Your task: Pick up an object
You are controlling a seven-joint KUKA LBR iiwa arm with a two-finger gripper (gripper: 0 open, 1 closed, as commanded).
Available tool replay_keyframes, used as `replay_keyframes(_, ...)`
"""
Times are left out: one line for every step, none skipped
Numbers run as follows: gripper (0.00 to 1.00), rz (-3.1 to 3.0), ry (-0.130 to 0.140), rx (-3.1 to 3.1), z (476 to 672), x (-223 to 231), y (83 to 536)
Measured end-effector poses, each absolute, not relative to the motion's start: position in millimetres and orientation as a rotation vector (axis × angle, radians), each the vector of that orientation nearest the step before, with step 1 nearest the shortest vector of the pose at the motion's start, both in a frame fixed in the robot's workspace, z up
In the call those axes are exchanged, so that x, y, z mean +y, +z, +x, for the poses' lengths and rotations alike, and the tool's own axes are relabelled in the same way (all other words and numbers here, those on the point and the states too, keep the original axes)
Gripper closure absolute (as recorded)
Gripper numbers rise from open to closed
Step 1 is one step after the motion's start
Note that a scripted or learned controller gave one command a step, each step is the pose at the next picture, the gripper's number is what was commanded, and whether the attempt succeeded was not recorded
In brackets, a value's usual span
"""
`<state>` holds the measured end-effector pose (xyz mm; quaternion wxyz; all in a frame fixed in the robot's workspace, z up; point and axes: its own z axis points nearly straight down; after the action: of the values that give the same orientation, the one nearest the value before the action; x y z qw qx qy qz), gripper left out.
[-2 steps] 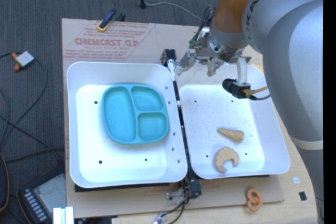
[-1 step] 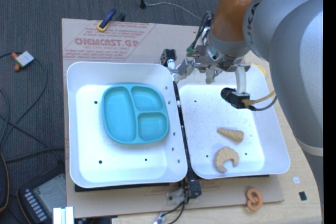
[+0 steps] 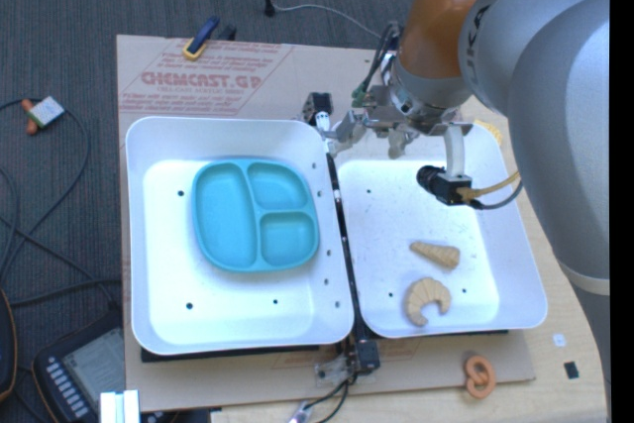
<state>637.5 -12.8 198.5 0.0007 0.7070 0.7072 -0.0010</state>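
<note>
Two tan toy pastries lie in the right bin: a cone-shaped piece and, nearer the front, a curved croissant-like piece. A light blue divided plate rests in the left bin. My gripper hangs over the back of the right bin, below the orange band, well behind both pastries. Its two fingers stand apart with nothing between them. A black fitting with a yellowish cable sits just under one finger.
The bins meet at a raised middle wall. An orange ring lies on the cardboard in front of the right bin. A blue and yellow tool lies on the cardboard behind the left bin. Cables cross the carpet at left.
</note>
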Motion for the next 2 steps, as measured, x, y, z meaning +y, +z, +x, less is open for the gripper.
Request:
replay_keyframes(0.00, 2.220, -0.003, 2.221, 637.5, -12.8, 198.5)
replay_keyframes(0.00, 2.220, -0.003, 2.221, 637.5, -12.9, 198.5)
